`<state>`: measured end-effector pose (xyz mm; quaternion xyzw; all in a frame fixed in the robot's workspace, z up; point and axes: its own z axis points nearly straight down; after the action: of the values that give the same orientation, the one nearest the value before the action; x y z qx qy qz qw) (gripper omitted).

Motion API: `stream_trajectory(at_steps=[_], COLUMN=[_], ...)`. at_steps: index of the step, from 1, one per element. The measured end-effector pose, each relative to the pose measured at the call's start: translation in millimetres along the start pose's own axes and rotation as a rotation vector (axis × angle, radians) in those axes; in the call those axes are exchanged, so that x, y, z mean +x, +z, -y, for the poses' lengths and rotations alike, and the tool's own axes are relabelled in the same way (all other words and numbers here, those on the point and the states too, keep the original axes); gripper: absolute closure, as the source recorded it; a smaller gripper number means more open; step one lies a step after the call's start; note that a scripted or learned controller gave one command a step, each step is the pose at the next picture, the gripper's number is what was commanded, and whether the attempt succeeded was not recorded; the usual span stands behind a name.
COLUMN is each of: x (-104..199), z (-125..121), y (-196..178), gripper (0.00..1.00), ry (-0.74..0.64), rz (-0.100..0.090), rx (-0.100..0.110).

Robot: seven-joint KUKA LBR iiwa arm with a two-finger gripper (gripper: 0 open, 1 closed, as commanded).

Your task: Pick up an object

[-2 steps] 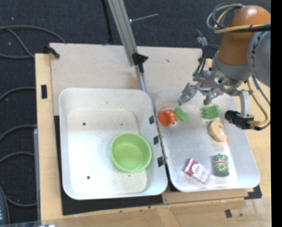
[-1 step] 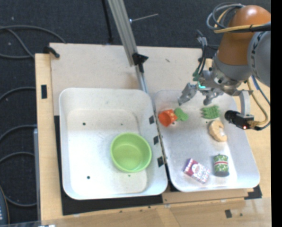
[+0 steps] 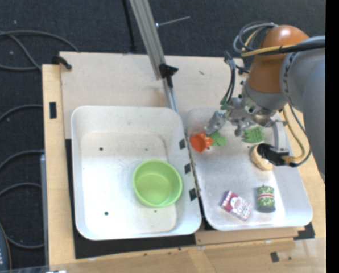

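Small orange object [image 3: 201,143], rounded with a green leafy tip, upper left of the right bin [image 3: 226,169]. Gripper [image 3: 225,122] just above-right; open or closed, cannot tell.

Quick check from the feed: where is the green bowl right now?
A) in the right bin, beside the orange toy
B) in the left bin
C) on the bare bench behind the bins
B: the green bowl sits inside the left bin, near its front right corner.

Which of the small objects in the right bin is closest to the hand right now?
The orange toy, at the right bin's left edge just below the hand. The pink packet and green can lie far lower, near the front.
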<state>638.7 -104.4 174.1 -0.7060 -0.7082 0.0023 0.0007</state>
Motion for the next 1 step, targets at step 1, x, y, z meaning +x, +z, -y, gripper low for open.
stream_trajectory(at_steps=[1], x=[-10.2], z=[2.9], y=[59.3], gripper=[0.00], ry=[0.004], rz=[0.001], rx=[0.001])
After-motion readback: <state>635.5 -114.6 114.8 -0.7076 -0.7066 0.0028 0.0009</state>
